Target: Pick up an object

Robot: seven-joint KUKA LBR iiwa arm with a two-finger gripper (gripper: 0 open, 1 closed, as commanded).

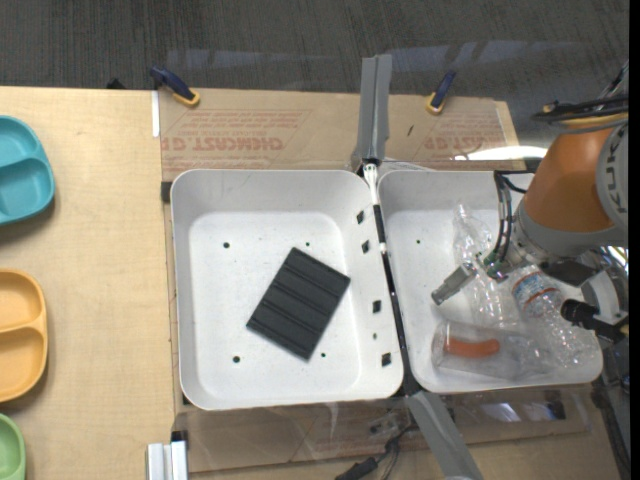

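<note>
Brown cardboard [300, 133] printed with mirrored "CHEMCAST GP" lettering is laid beneath two white bins. A ribbed black rectangular panel [299, 302] is seen in the left bin [200, 268]. Crumpled clear plastic bags [500, 348] and a clear plastic bottle [545, 308] are seen in the right bin [420, 218], where the gripper [455, 283] is lowered; its opening cannot be told.

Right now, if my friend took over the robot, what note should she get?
Tool: low in the right bin, beside the crinkly clear plastic bags; whether it grips anything can't be told.
Things: clear plastic bottle and orange item in a bag in the right bin; black ridged pad in the left bin.
Done: nothing visibly lifted.
Left: grab one object and raise it.
</note>
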